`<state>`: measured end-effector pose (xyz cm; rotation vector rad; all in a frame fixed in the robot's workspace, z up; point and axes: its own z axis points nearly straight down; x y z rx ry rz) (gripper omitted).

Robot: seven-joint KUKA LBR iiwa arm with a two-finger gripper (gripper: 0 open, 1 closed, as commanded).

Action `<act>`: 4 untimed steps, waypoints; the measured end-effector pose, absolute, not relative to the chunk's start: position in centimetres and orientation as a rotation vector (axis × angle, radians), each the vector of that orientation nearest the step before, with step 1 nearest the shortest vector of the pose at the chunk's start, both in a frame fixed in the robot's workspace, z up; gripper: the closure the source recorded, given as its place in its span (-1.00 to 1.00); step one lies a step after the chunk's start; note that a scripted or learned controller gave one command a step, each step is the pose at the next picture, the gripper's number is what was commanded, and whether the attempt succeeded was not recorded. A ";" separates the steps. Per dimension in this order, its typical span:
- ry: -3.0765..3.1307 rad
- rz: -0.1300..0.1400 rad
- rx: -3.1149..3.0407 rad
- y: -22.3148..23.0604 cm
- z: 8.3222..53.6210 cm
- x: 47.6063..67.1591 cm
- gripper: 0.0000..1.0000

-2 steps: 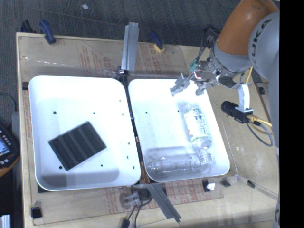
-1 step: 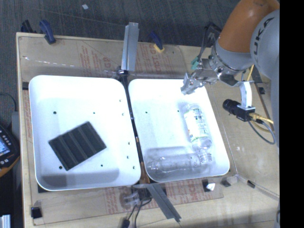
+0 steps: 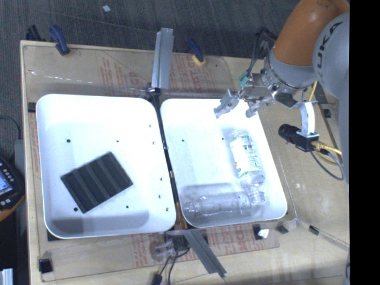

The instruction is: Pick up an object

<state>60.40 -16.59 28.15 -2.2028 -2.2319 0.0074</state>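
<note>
My gripper (image 3: 238, 108) hangs above the far edge of the right bin (image 3: 196, 123), open, with nothing between its fingers. Below it, a clear plastic bottle with a white label (image 3: 245, 157) lies along the bin's right side. A second clear bottle (image 3: 218, 203) lies across the near end of the same bin, touching the first. In the left bin (image 3: 89, 114), a flat black ribbed slab (image 3: 97, 181) rests at the near left.
A grey metal bar (image 3: 161, 58) stands behind the gap between the bins. Blue clamps (image 3: 59, 39) grip the bench's back edge. A metal bracket (image 3: 199, 255) sticks out at the front.
</note>
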 end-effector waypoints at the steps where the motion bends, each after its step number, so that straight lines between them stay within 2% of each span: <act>1: -2.197 0.006 -2.240 -21.1 18.9 58.3 -1.00; 2: -2.247 0.003 -2.193 -20.8 15.9 56.0 -1.00; 3: -2.269 0.000 -2.174 -20.9 19.8 53.9 -1.00; 4: -2.253 0.004 -2.187 -21.0 17.0 57.3 -1.00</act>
